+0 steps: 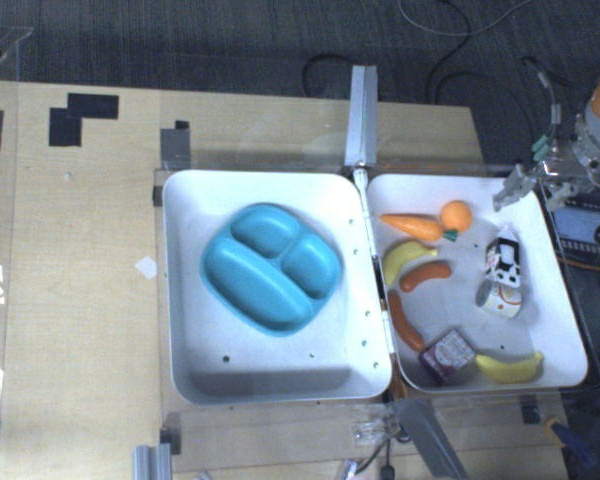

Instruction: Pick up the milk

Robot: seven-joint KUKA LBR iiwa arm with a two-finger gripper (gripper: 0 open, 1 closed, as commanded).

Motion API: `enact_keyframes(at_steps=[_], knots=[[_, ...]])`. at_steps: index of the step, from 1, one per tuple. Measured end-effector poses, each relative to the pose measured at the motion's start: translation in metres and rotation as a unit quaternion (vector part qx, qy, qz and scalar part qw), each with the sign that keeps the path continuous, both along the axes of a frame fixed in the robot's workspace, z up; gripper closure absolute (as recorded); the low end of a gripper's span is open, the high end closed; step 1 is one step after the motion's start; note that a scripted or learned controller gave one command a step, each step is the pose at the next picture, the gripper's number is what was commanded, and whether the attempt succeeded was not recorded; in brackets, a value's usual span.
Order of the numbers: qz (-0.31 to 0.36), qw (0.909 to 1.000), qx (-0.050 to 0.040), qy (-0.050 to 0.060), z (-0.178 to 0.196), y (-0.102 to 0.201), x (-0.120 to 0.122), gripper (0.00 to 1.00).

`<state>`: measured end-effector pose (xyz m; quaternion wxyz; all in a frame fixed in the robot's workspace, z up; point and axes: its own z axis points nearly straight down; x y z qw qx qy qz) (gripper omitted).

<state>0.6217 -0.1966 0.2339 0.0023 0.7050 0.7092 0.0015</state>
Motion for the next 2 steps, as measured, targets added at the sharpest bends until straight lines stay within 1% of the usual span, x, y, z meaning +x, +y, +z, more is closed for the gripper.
enact_keyframes(at_steps=[1,2], knots=[[0.024,0.9997,-0.0007,-0.001,-0.107,-0.009,-0.013,0.00],[0.019,0.9998,-0.0004,-0.004,-0.144,-0.008,-0.062,0.00]])
